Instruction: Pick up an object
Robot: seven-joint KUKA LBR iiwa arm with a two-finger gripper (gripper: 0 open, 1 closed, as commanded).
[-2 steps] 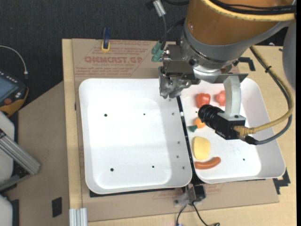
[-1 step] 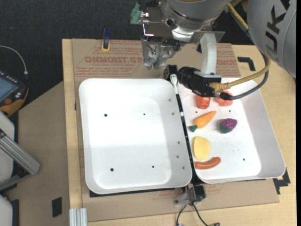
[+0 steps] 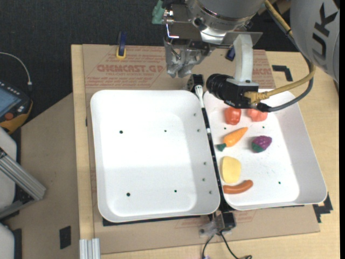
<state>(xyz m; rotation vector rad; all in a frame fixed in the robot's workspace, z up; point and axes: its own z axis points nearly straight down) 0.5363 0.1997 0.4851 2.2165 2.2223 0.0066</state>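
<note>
The right bin (image 3: 302, 161) holds several toy foods. A red piece (image 3: 233, 115) and a second red piece (image 3: 257, 114) lie at its far end. An orange carrot (image 3: 235, 137) and a purple grape bunch (image 3: 261, 143) sit in the middle. A pale yellow piece (image 3: 232, 169) and a brown sausage (image 3: 237, 186) lie near the front. My gripper (image 3: 180, 65) hangs above the cardboard just beyond the far rim of the left bin (image 3: 108, 144). It stands well apart from the foods, and I see nothing in it.
A black cylinder (image 3: 225, 88) on a white bracket hangs from the wrist over the right bin's far left corner. A yellow hose (image 3: 294, 85) runs from it to the right. A blue-and-yellow clamp (image 3: 122, 46) stands on the cardboard base (image 3: 135, 66) at the back left.
</note>
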